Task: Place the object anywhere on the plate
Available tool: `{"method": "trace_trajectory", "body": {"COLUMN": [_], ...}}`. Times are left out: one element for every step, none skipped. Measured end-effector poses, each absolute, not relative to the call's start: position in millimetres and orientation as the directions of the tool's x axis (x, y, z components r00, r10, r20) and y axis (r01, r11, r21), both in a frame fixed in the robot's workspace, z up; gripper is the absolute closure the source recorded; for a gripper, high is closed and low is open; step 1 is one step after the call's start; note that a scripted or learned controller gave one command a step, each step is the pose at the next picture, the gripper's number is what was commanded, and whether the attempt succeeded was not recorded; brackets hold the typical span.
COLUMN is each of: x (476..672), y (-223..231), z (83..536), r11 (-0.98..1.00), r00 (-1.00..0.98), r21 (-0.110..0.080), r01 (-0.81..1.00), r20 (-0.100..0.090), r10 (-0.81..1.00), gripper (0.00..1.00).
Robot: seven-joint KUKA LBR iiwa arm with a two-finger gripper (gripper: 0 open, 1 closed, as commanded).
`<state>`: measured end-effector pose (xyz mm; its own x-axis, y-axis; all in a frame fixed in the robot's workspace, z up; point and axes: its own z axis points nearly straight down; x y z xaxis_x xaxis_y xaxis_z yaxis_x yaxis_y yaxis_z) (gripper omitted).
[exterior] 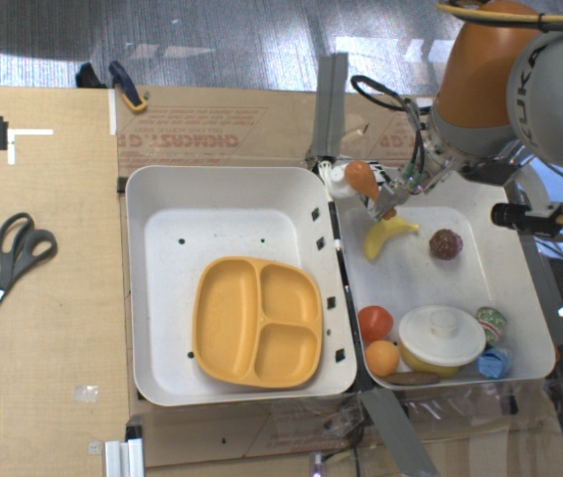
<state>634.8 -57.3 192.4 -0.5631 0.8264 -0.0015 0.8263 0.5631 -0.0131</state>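
Two bins (pixel 152 296) sat abreast, plate (pixel 257 322) left, while the gripper (pixel 385 204), grip unreadable, hovered over the banana (pixel 388 236) to fetch it.

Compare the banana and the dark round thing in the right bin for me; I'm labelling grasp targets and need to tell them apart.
The banana is yellow, long and curved; the dark ball is brownish-maroon and round. The banana lies toward the bin's left side, just below the gripper; the dark ball sits further right, apart from it. The banana looks smooth, while the dark ball looks rough, though detail is too small to be sure. Both rest on the floor of the right bin, in its far half.
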Motion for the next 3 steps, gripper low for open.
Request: {"method": "trace_trajectory", "body": {"x": [585.3,560.3,501.5], "y": [-13,36,102], "z": [192,191,257], "r11": [0.793,0.874,0.877], "r00": [-0.793,-0.874,-0.877], "r21": [0.000,0.000,0.001], "r01": [0.609,0.486,0.480], "r20": [-0.001,-0.001,-0.002], "r10": [0.609,0.486,0.480], "gripper": [1.00,1.00,1.00]}}
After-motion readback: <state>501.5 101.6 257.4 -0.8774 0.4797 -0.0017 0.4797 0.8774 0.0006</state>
